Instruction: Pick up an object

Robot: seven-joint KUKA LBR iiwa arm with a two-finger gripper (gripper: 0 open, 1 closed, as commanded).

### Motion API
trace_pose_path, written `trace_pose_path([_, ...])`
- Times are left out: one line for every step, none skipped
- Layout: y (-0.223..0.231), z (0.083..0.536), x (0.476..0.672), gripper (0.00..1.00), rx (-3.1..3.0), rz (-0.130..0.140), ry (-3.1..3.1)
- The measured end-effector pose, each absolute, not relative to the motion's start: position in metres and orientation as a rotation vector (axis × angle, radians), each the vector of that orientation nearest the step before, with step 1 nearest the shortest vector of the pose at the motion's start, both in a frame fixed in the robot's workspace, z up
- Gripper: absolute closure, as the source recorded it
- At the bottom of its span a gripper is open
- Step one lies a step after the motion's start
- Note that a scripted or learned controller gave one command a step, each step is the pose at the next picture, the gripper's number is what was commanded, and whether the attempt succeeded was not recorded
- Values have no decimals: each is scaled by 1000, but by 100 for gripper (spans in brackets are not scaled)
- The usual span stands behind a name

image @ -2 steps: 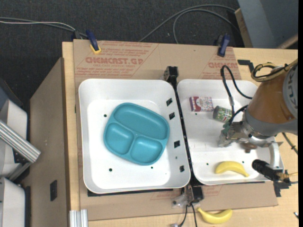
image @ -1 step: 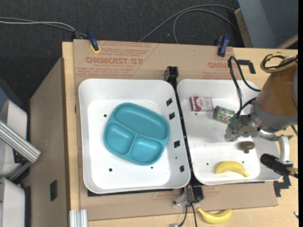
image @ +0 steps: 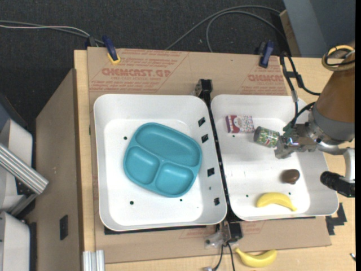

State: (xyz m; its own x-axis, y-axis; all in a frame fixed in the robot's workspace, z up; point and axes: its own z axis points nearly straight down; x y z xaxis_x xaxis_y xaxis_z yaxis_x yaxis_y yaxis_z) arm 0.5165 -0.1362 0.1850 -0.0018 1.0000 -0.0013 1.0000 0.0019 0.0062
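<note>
Reaching into the right bin [image: 234,205], your gripper [image: 280,147] sits beside the can [image: 266,136], touching it or nearly so; you can't tell how its claw stands. Next it needs to straddle the can squarely before closing.

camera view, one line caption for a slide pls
Gripper at a green can in the right bin; teal divided plate in the left bin.
</note>
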Motion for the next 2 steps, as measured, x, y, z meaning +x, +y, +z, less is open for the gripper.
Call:
trace_pose_path([-138, 229, 521, 100, 2216, 5, 2220])
trace_pose_path([-77, 225, 518, 100, 2217, 2, 2232])
